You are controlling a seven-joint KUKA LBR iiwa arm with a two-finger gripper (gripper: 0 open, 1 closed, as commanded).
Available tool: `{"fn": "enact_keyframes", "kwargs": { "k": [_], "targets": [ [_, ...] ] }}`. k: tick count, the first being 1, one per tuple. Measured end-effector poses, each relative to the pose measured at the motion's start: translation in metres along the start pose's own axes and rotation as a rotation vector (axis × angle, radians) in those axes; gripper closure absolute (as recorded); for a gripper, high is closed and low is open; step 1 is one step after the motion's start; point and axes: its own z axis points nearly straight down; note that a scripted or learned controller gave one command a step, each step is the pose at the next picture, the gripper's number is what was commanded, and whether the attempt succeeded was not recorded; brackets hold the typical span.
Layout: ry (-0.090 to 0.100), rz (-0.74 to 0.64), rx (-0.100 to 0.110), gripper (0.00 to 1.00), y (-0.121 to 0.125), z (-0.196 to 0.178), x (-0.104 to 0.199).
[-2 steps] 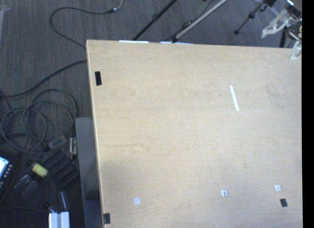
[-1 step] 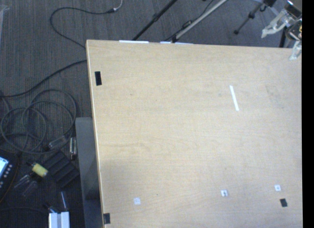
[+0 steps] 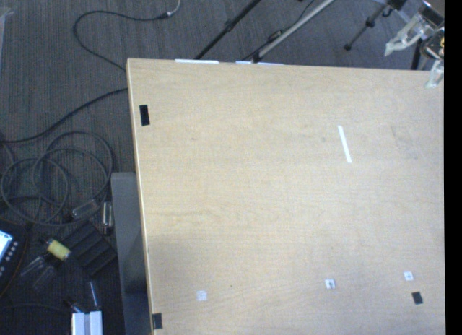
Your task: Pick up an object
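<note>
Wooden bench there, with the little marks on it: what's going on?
Not much at this moment. The wooden bench top bears a thin white strip and a few small tape marks, such as a black one. What looks like the robot's gripper sits at the bench's far right corner, away from the strip. No pick has started. Cables lie on the floor.

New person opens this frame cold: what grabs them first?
The big light wooden board fills most of the view, bare but for a short white strip right of centre and a few small black and white markers near its edges. Off its left side, black cables loop over the grey carpet beside some small gear. At the top right corner a pale gripper-like part pokes in, too small to read.
</note>
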Motion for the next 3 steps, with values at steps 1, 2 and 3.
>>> {"fn": "enact_keyframes", "kwargs": {
  "k": [1,2,3],
  "targets": [
    [0.0,-0.02,0.0,0.0,-0.039,-0.001,0.015],
    [-0.005,-0.02,0.001,1.0,-0.039,-0.009,0.016],
    [0.0,0.043,0.001,1.0,-0.023,0.082,-0.032]
  ]
}}
